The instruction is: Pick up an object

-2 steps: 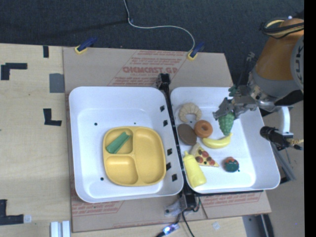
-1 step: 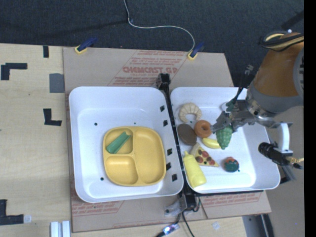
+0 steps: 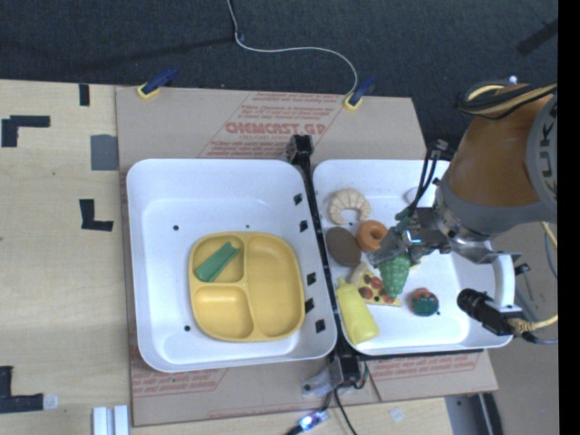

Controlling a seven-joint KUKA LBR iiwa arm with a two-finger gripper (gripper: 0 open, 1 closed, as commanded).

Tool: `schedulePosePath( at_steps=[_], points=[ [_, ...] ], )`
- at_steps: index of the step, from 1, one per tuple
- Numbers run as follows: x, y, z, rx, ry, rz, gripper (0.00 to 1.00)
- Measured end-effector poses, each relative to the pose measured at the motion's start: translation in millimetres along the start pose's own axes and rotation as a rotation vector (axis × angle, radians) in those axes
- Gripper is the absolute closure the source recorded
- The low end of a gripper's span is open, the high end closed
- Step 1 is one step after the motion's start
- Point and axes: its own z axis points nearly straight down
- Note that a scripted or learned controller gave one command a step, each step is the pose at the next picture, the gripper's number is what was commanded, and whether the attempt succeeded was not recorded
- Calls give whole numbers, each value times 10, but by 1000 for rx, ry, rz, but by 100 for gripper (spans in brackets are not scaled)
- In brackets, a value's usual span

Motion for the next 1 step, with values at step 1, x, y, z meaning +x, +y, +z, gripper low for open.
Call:
schedulePosePath(
  at_steps=[1],
  points=[
    [-96,-84,105,0,-2,4,100]
  ],
)
